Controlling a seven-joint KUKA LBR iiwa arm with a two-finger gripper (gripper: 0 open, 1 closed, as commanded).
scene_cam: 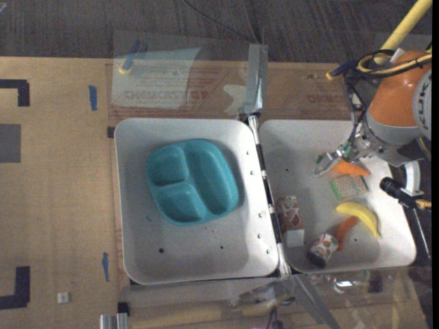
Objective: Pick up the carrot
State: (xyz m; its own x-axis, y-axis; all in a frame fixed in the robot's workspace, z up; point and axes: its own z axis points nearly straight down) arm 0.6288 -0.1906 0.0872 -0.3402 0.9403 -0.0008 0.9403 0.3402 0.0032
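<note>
Tool (334,161) hung toward the right bin's (302,137) far edge, beside the carrot (354,169); closure undeterminable. Carrot judged light, stiff, smooth: grip across thick middle.

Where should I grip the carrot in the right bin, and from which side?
Judging by its pose, grip the carrot across its narrow width near the middle, coming straight down. It lies flat, slanting between the banana and a small carton, both very close, so set the fingers across its long axis, in the gaps beside it.
</note>
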